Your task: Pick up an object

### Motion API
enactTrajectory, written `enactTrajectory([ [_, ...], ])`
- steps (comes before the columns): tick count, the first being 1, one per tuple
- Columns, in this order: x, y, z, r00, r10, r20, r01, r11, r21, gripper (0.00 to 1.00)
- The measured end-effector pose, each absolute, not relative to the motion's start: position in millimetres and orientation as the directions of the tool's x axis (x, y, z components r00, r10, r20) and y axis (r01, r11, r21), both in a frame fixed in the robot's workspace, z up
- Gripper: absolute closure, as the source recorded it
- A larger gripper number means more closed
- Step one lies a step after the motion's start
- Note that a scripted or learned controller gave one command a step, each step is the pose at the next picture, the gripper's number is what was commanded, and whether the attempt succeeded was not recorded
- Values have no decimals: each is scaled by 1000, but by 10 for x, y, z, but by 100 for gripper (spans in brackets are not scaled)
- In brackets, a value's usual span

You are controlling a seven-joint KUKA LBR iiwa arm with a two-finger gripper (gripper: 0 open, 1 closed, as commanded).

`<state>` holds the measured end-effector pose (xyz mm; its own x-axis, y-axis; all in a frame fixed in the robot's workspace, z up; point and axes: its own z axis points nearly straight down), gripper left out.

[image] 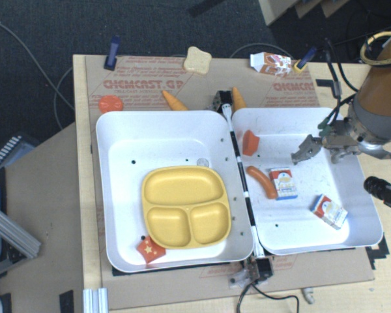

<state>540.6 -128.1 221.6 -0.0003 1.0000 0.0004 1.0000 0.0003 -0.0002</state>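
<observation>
I have the gripper (307,150) hanging with fingers spread and nothing in them over the right bin (371,230), just beside the sausage (262,180) and small carton (283,183), likely targets since they lie unobstructed.

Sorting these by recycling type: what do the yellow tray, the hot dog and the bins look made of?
Yellow tray: likely molded plastic, matte, with rounded compartments. Hot dog: probably toy plastic or rubber, smooth with uniform orange-red color. Bins: seemingly thin formed white plastic, slightly glossy with rounded rims.
</observation>
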Motion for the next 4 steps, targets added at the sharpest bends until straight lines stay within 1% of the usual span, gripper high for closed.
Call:
enactTrajectory([
  [1,5416,-1031,1447,-1,1000,1,1000,1,-3,0],
  [2,5508,-915,841,0,1000,1,1000,0,-2,0],
  [3,5511,-915,940,1,1000,0,1000,-1,0,100],
  [4,5118,-394,1849,-1,1000,1,1000,1,1,100],
])
